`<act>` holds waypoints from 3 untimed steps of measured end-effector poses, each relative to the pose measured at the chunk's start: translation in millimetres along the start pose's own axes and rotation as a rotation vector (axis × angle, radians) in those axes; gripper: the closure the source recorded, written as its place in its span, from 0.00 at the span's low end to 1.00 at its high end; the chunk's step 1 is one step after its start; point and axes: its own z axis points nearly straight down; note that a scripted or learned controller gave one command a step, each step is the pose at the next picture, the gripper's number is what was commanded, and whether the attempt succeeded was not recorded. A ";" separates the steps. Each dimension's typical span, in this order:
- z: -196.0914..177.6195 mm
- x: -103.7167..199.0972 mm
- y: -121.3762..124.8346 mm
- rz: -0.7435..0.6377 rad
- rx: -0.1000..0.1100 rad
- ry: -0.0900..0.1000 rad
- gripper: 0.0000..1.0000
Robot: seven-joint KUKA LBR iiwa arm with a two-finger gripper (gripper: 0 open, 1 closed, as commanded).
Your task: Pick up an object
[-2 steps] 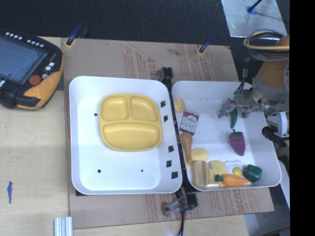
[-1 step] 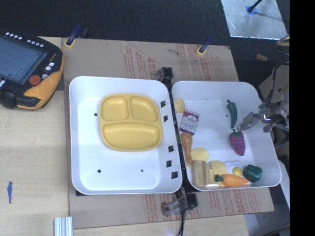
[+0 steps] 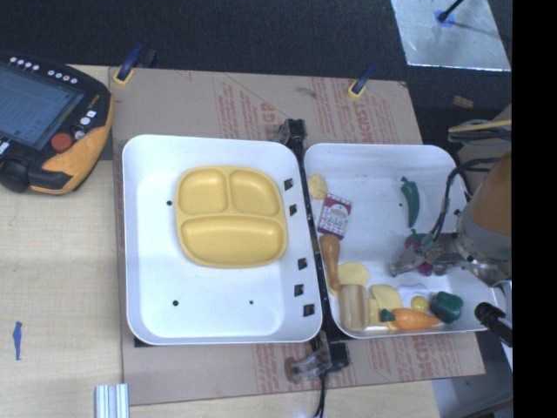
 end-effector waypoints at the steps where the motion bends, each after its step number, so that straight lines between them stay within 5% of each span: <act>1: -6.3 8.4 66.8 -0.003 -0.015 -0.004 0.00; 2: -21.2 -17.7 -27.1 0.007 -0.003 -0.003 0.00; 3: -4.2 10.3 22.7 -0.005 -0.011 -0.003 0.00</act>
